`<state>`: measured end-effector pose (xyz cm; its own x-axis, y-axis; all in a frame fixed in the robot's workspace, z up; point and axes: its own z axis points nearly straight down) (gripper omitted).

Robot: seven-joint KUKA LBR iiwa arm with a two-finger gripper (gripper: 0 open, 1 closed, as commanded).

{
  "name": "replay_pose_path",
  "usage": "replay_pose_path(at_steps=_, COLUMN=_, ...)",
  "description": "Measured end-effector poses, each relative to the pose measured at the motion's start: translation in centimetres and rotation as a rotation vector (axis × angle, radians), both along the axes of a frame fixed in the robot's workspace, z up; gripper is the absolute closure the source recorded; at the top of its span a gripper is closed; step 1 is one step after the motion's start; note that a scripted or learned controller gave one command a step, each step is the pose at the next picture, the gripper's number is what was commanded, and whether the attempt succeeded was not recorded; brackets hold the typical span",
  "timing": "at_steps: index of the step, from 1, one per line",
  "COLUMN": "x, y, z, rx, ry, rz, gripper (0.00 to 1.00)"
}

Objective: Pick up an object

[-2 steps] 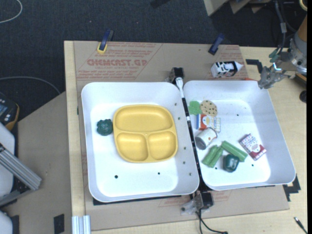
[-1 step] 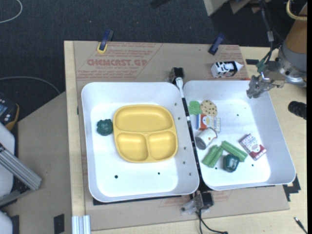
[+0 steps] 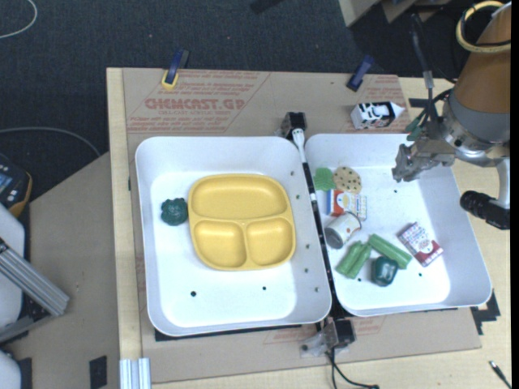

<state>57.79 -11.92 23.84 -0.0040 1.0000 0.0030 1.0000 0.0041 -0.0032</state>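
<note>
Small items cluster in the right bin (image 3: 454, 217) — green blocks (image 3: 371, 255), red-white packet (image 3: 419, 242), cookie (image 3: 348, 178)

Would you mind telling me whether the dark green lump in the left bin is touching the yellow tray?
Cannot tell. In the camera view the green lump sits right against the yellow tray's left rim, with no plain gap or clear contact between them.

I work in what looks like a robotics lab. My bench (image 3: 243, 87) is a board stamped with a maker's name, clamped at its far edge by clips (image 3: 173, 70), above dark carpet (image 3: 97, 23) with loose cables (image 3: 18, 13).
</note>
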Motion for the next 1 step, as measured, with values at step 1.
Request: replay_pose_path(at_steps=1, x=-4.41, y=3.73, z=-0.62, rx=0.0, ry=0.002, rz=-0.001, gripper=1.0)
